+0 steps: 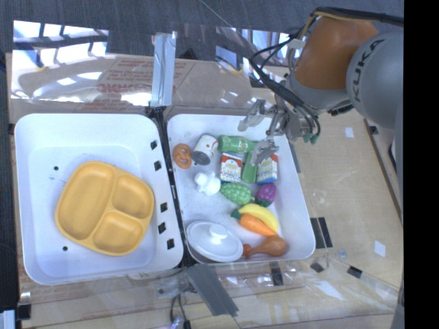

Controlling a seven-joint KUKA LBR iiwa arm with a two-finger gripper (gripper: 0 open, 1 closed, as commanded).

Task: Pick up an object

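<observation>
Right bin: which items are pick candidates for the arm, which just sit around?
Candidates: green carton, red-labelled milk carton, blue-labelled carton, yellow toy banana, orange toy carrot.

Lying about: yellow compartment tray, left white bin.

Yellow divided tray (104,207) in left white bin (27,156), cardboard sheet (130,81) behind, wooden bench (343,204)

I read "KUKA" in dark letters on the grey arm (376,60). Faint red print on the cardboard sheet (130,81) behind the bins stays illegible, possibly a logo.
</observation>
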